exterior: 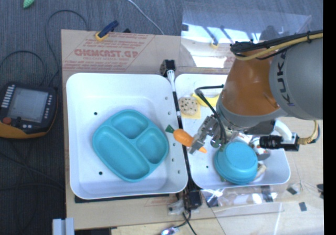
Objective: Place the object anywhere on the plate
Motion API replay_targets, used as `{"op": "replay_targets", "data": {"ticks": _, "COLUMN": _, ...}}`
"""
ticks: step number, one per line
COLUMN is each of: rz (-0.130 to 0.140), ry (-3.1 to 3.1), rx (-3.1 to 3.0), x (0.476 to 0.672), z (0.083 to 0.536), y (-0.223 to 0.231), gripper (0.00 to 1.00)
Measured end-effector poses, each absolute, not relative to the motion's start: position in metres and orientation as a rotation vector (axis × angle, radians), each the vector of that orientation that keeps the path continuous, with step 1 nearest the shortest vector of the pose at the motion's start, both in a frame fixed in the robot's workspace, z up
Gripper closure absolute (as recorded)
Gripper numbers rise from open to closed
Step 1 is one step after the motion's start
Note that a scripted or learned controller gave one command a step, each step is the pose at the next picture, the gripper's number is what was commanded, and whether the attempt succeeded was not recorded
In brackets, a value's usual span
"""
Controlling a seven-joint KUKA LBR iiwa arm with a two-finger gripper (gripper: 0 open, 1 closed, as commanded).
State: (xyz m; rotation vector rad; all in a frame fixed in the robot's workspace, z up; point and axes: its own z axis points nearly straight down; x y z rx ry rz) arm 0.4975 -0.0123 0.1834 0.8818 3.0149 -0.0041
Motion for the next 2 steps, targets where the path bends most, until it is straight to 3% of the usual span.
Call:
{"op": "replay_targets", "data": {"ticks": 1, "rz": 0.01, "ry": 3.019, "rx": 0.826, "x": 0.5228, "z": 0.2831, "y": 0.0644, "gripper": 1.0}}
{"op": "replay_targets", "data": {"ticks": 2, "rz": -0.001, "ry": 3.025, "rx": 0.838, "x": 0.5212, "z": 0.2786, "y": 0.0606, "gripper": 0.0}}
